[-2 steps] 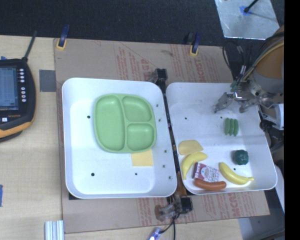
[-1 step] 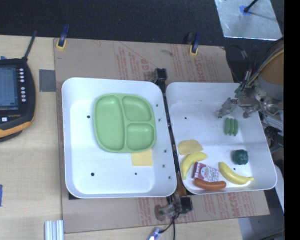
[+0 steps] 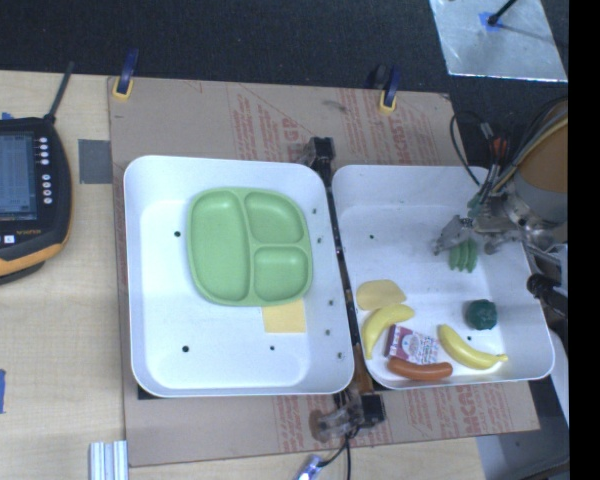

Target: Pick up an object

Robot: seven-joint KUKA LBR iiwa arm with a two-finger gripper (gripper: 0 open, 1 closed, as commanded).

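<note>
My gripper hangs over the right side of the right bin, its two fingers spread apart. A small green ridged item lies on the bin floor just below and between the fingertips; the fingers are not closed on it. Toward the front of the same bin lie a dark green lump, two bananas, a pale yellow chip, a red-and-white packet and a sausage.
The left bin holds a light green divided plate and a yellow cheese square. A teach pendant lies on the bench at far left. Cables run down to the wrist at the right.
</note>
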